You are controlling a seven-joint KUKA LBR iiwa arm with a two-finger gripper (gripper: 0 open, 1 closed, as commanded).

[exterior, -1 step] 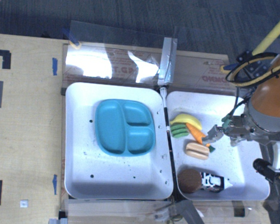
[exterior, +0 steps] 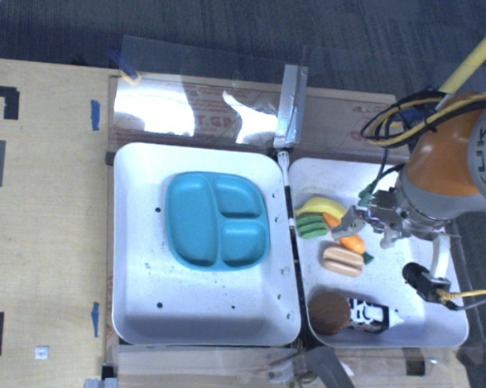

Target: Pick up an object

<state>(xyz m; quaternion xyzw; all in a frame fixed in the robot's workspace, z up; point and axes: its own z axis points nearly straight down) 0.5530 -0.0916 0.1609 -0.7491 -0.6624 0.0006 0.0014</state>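
Note:
In the right bin [exterior: 433, 327] lie a yellow banana [exterior: 323, 206], a green vegetable [exterior: 311, 225], a small orange carrot [exterior: 351, 244], a hot dog [exterior: 342, 261], a brown ball [exterior: 328, 312] and a black-and-white item [exterior: 370, 315]. My gripper [exterior: 369, 225] hangs over the upper middle of this bin, right next to the carrot and just right of the banana. The wrist body covers its tips. Nothing shows as held.
The left bin [exterior: 131, 248] holds a blue divided plate [exterior: 217, 220]. A black part on a yellow cable [exterior: 424, 280] hangs beside the arm over the right bin. Bundled cables [exterior: 398, 117] loop behind the bin's far edge.

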